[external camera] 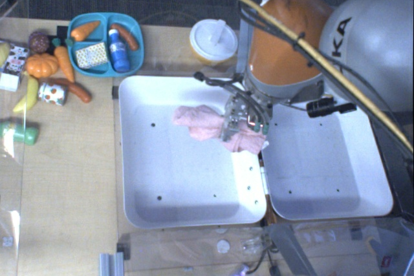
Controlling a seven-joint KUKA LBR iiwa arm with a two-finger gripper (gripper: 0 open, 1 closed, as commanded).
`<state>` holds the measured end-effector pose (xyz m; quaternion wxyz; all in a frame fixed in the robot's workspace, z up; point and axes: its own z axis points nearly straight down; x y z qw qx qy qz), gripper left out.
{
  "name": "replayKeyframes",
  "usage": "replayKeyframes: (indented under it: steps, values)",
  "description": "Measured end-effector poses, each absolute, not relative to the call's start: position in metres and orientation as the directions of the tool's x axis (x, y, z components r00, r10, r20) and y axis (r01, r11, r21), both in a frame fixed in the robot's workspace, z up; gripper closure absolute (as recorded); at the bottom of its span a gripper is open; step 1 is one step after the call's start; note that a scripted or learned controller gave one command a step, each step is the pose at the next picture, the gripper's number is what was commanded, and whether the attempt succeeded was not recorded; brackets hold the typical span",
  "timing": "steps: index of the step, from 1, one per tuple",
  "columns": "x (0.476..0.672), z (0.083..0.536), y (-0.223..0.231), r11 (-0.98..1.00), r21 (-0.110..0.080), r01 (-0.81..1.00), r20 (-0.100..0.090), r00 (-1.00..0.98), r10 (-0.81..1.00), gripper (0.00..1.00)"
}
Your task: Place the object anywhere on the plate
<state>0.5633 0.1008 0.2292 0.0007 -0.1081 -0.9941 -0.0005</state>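
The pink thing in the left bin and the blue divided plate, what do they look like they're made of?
The pink thing looks like soft cloth, matte: it lies crumpled in folds with uneven edges. The blue divided plate looks like moulded plastic, smooth with a slight sheen, one even colour with rounded rims. Neither is certain from this view.

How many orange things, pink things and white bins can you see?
Orange toys: 5, namely the pumpkin, a carrot, another carrot, the sausage in the blue plate, and the sausage on the bench
Pink cloth: 1
White bins: 2, the left bin and the right bin
Total: 8
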Motion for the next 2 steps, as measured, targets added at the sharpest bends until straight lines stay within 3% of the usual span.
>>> replayKeyframes:
  steps: [1, 2]
  values:
    - [0.552, 0.2235, 0.15, 1.0, 0.002, 0.002, 0.0, -1.0, 0.002, 1.0]
    - [0.5522, 0.2238, 0.1499, 1.0, 0.002, 0.002, -0.001, -1.0, 0.002, 0.0]
